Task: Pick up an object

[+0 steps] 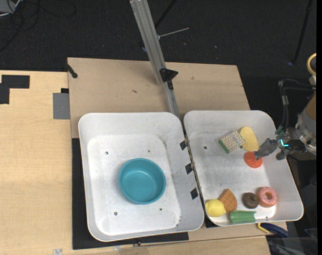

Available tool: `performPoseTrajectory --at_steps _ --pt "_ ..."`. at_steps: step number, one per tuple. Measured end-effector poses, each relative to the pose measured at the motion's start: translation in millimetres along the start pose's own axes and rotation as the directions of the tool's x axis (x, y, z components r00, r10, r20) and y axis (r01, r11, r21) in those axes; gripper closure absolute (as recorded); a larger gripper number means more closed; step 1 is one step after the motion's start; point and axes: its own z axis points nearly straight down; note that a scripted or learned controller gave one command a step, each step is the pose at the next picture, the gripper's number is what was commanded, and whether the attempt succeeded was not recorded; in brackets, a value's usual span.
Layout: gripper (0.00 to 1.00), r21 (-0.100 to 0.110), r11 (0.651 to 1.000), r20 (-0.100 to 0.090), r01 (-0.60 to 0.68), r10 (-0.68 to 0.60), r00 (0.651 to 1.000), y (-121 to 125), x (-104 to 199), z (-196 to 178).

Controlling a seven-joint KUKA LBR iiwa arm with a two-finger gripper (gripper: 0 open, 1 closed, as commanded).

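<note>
The end effector [268, 149] hovers just above the red disc [253, 160] in the right bin [203, 122], approaching; I cannot tell its state. Next it must descend and grip.

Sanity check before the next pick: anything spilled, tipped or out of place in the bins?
Nothing stands out. The teal bowl sits upright in the left bin; the toy food is all inside the right bin, with the hand beside the red piece.
</note>
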Motion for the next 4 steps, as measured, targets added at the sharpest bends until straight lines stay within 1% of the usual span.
performPoseTrajectory --at_steps 1,2,3,4 --pt "0.00 0.000 1.000 0.000 0.000 0.000 1.000 0 0 0" --pt "0.00 0.005 1.000 -0.002 0.000 0.000 1.000 -2 -3 63" --pt "0.00 0.005 1.000 -0.001 0.001 -0.001 1.000 -3 -2 116" --pt "1.00 0.000 1.000 0.000 -0.001 0.001 1.000 -2 -3 103"
